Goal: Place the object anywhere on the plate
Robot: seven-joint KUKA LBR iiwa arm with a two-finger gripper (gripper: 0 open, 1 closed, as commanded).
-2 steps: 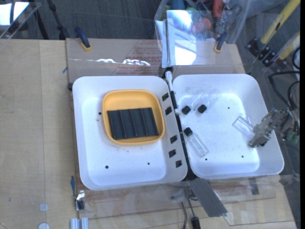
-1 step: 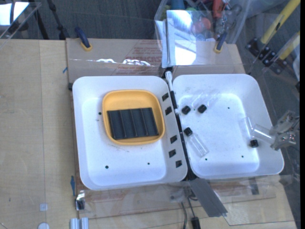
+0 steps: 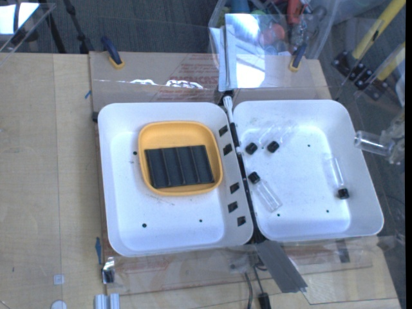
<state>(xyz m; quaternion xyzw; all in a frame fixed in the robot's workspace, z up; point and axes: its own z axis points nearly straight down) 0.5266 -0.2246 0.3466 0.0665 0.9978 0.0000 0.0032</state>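
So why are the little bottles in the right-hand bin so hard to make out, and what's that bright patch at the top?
In the camera view the clear vials are see-through against the white right bin, so mainly their black caps stand out. The bright patch is glare off a shiny sheet behind the bins. The yellow plate looks evenly lit, with soft shadows.

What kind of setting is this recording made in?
Most likely a robotics lab bench set up for pick-and-place trials: two shallow white bins side by side on a wooden bench, a yellow plate in the left one, and a clear tub of assorted objects behind.
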